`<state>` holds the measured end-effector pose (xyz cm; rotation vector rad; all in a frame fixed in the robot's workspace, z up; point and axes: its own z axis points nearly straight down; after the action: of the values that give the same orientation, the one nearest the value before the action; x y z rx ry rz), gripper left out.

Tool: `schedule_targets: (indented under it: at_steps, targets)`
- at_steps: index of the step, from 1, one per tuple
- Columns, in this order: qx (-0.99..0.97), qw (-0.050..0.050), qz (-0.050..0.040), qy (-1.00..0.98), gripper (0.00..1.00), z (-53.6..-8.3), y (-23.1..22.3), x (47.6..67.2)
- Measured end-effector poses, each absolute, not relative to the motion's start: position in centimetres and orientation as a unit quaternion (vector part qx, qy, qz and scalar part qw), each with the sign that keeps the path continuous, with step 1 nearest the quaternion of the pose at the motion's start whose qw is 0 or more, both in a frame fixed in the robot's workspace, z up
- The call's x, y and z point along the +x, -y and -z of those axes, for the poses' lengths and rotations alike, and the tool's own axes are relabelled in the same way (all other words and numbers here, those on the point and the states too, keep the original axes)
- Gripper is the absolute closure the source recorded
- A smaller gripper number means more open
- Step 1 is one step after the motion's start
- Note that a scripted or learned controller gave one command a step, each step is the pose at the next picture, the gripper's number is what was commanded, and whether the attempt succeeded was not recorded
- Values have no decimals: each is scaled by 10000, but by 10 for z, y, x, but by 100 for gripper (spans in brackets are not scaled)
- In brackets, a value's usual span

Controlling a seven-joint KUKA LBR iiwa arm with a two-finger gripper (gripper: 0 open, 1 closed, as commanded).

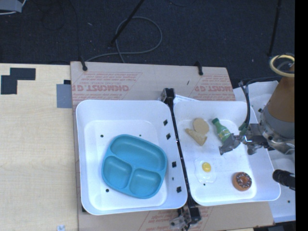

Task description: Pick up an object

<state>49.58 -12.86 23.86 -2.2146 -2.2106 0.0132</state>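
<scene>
The right bin (262, 196) holds a small green bottle (221, 128), two tan bread-like pieces (199, 130), a fried egg (206, 170) and a chocolate donut (242, 181). My gripper (232, 145) reaches in from the right and hovers low over this bin. It is just below and right of the green bottle, and above the donut. The view shows nothing held in it. The grey and orange arm (284, 107) rises at the right edge.
In the left bin (86, 129) lies a blue divided plate (134, 165). A black clip strip (174, 148) runs between the two bins. Cardboard (144, 83) lies under both bins, with a wooden bench top (33, 148) to the left and cables on the dark floor behind.
</scene>
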Motion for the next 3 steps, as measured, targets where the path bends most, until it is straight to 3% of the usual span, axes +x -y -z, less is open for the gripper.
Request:
schedule_targets:
  at_steps: [1,3]
  targets:
    - [-7070,20,-9,7072,0,-244,129,498]
    - [-7072,36,-18,7070,0,-155,132,502]
